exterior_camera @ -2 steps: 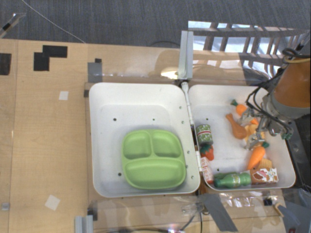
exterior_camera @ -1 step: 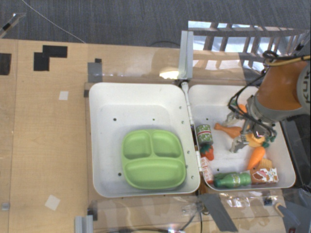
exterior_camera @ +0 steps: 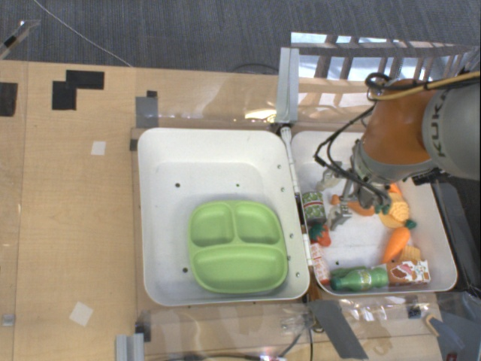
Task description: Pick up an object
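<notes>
The right bin [exterior_camera: 446, 251] holds several toy foods. A green bottle [exterior_camera: 359, 278] lies along its front wall beside a small brown carton [exterior_camera: 410, 272]. An orange carrot [exterior_camera: 396, 243] and a yellow piece [exterior_camera: 396, 213] sit at the right. A small green-labelled can [exterior_camera: 313, 206] and a red piece [exterior_camera: 322, 237] lie against the left wall. My gripper [exterior_camera: 340, 215] hangs low over the bin's middle, just right of the can, under the orange-banded wrist. The wrist and cables hide what is beneath it.
The left bin [exterior_camera: 150, 201] holds a green divided plate [exterior_camera: 237, 245] in its front half. A metal rack [exterior_camera: 376, 59] stands behind the right bin. A grey post [exterior_camera: 286, 89] rises where the two bins meet at the back.
</notes>
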### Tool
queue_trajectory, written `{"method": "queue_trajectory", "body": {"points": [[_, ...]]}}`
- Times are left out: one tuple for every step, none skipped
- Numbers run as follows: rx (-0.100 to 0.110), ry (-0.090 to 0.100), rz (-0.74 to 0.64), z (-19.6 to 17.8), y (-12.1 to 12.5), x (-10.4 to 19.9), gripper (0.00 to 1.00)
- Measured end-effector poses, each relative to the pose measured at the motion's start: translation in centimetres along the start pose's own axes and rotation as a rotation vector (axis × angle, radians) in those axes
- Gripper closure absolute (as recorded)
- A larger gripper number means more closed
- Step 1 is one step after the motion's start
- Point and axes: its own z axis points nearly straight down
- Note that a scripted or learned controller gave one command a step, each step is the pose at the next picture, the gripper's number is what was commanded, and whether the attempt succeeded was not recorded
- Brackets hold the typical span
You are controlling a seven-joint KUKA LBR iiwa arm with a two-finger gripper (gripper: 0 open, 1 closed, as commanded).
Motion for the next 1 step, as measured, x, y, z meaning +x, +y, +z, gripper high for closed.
{"method": "queue_trajectory", "body": {"points": [[0.0,0.0,-0.144,0.6,-2.32,-7.18,0.0]]}}
